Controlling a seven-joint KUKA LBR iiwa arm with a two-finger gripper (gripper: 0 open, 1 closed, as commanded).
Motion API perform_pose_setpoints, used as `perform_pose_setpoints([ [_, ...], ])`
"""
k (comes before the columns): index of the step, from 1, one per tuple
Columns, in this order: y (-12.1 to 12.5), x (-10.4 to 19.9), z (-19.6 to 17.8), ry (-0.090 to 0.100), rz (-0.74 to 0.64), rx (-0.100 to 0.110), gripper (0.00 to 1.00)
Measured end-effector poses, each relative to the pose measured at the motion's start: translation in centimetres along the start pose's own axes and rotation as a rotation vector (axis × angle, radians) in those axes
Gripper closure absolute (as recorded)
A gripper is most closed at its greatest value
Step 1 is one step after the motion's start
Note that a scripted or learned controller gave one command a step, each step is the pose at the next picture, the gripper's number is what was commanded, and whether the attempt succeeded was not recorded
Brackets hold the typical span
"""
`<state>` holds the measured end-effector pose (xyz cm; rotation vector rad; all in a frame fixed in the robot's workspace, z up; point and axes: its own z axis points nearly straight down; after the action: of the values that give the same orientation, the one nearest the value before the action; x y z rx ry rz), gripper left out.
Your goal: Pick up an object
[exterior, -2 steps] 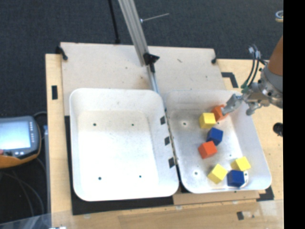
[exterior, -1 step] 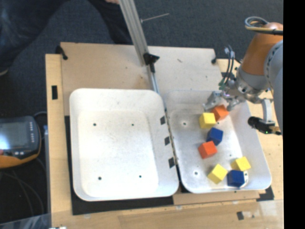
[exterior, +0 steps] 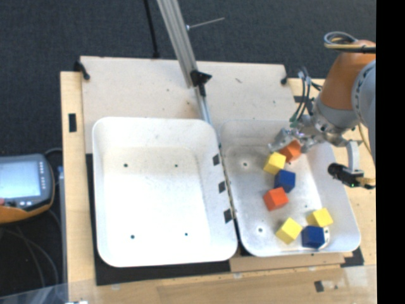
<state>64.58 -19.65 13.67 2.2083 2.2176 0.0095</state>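
The right white bin (exterior: 250, 223) holds several small blocks. An orange block (exterior: 292, 151) lies at its far side, directly under my gripper (exterior: 292, 140), which partly covers its top edge. A yellow block (exterior: 274, 163) touches the orange one on its left. Below them sit a blue block (exterior: 285, 180) and an orange-red block (exterior: 275, 198). Near the front right corner are a yellow block (exterior: 288, 230), another yellow block (exterior: 322, 217) and a blue block (exterior: 312, 236). The arm comes in from the right over the bin's far right corner.
The left white bin (exterior: 158, 189) stands beside the right one, with a raised divider between them. A slanted metal pole (exterior: 180, 40) rises from the bench behind the bins. A small screen device (exterior: 24, 182) sits off the bench at far left.
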Motion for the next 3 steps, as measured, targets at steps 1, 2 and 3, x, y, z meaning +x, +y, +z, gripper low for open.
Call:
perform_pose_setpoints([
  [1, -1.0, 1.6, 1.3, -0.004, 0.004, -0.009, 0.00],
  [2, -2.7, 2.4, 2.7, 0.002, 0.002, 0.008, 0.00],
  [3, -2.8, 2.4, 1.7, 0.004, 0.004, 0.009, 1.00],
])
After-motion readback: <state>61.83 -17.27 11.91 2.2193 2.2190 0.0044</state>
